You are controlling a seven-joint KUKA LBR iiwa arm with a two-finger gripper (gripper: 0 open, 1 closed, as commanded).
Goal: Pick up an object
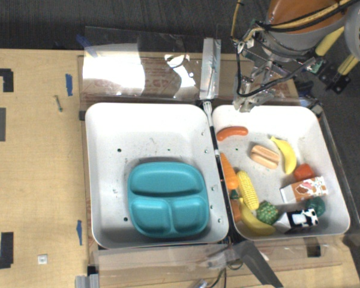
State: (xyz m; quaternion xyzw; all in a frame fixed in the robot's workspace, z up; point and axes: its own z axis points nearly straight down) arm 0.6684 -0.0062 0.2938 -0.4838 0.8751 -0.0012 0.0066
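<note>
The gripper (247,102) is hovering over the right bin's (333,155) far rim, fingers slightly parted and gripping nothing, the sausage (232,132) lying at five o'clock from them.

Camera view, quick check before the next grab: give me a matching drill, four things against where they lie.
Things:
1. teal tray
2. sausage
3. corn cob
4. milk carton

Places:
A. right bin, near its right wall
B. left bin
C. right bin, far left corner
D. right bin, left of middle, beside the carrot

Pairs: 1-B, 2-C, 3-D, 4-A
</note>
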